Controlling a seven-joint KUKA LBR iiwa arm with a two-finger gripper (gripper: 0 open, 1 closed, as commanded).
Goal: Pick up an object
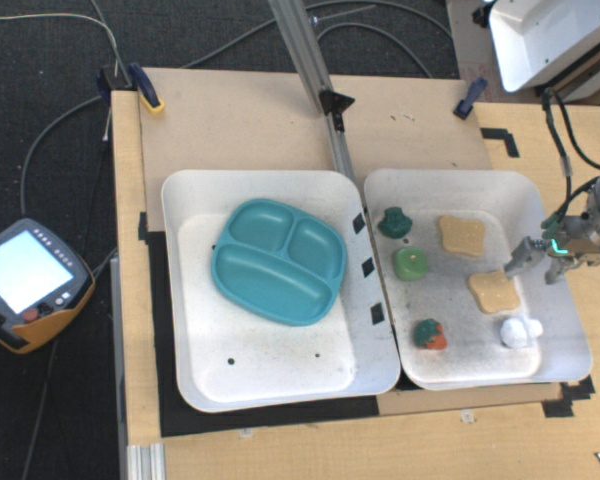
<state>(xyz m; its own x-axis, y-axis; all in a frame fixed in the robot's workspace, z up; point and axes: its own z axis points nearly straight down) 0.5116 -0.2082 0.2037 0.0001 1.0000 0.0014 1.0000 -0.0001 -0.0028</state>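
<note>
Toast slice lies just left of the gripper; its grip state is unclear.

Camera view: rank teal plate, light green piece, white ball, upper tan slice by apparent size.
1. teal plate, by far largest
2. upper tan slice
3. light green piece and white ball: look about alike, and the ball blends into the white bin, so unranked.

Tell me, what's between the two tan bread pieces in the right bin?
Nothing. In the camera view, only bare speckled bin floor separates the upper bread piece from the lower bread piece in the right bin.
</note>
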